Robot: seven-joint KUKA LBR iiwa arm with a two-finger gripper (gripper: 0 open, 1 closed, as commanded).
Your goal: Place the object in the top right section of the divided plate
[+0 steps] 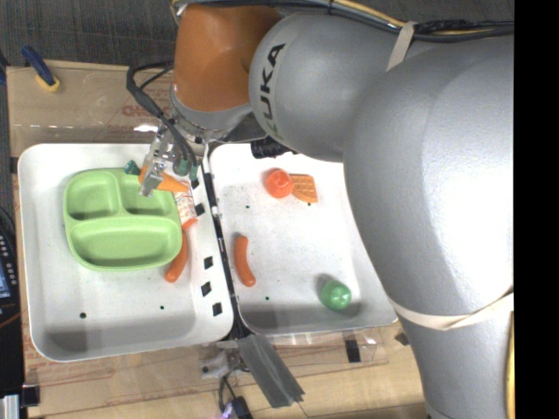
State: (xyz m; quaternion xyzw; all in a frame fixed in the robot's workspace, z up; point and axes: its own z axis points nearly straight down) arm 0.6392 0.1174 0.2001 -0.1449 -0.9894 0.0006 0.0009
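Since something orange [175,184] shows right at my hand [157,175], just over the top right section of the green divided plate [118,225], I judge I am at the placing step, though I cannot tell what the thing is or whether I truly hold it. Whether my hand is apart or together I cannot tell either. Next I must lower squarely into that section and let go without clipping the plate's rim. A carrot-like stick [177,264] leans at the plate's right edge. Across the divider lie a sausage [244,260], a red piece [278,183], a waffle [303,187] and a green ball [335,296]. My arm reads "KUKA" [266,81].
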